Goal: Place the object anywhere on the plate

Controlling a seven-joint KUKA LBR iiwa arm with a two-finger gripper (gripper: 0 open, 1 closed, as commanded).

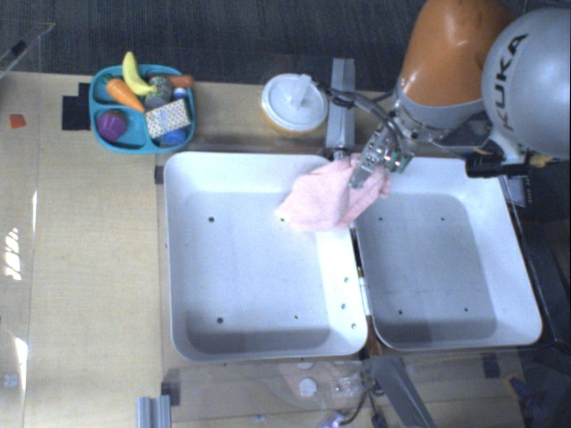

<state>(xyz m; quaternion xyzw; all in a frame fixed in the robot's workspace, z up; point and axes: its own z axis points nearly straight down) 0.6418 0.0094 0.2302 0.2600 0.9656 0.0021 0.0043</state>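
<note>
The hand hangs above the ridge between the two white bins, at their far edge, and a pink cloth droops from it, pinched at its right end between the closed fingers. From there the cloth trails left and nearward, over the far right corner of the left bin. The blue divided plate sits on the counter well to the left, beyond that bin's far left corner, so the carry would run leftward and slightly farther back.

Lidded cup — behind two white bins
</note>
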